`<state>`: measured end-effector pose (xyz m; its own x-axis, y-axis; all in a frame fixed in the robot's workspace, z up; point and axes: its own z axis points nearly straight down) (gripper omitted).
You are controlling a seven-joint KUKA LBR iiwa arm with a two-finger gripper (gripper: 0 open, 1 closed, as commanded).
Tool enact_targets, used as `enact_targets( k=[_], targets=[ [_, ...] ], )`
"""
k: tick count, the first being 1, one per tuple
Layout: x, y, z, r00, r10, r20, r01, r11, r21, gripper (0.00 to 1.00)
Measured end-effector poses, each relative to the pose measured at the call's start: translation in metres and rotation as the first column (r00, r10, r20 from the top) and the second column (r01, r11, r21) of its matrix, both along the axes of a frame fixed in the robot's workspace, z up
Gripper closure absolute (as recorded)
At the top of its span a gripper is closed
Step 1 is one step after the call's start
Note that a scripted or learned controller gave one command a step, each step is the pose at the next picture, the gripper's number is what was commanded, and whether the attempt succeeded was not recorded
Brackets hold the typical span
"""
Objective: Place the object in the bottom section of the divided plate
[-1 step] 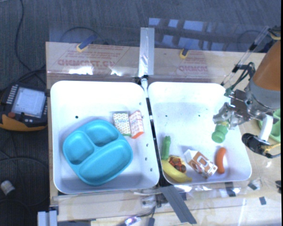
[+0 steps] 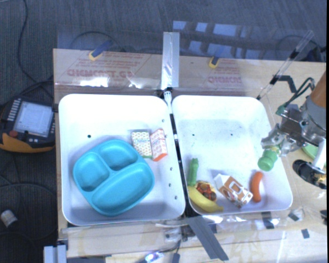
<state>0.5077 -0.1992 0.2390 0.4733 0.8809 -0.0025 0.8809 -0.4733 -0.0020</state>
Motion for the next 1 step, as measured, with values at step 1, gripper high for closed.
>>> enact_targets(
  k=[1],
  targets=[
    [0.0174,0.0193,0.0051,0.996,-0.085,-0.002,0.085,0.996,0.001,1.0]
  ],
)
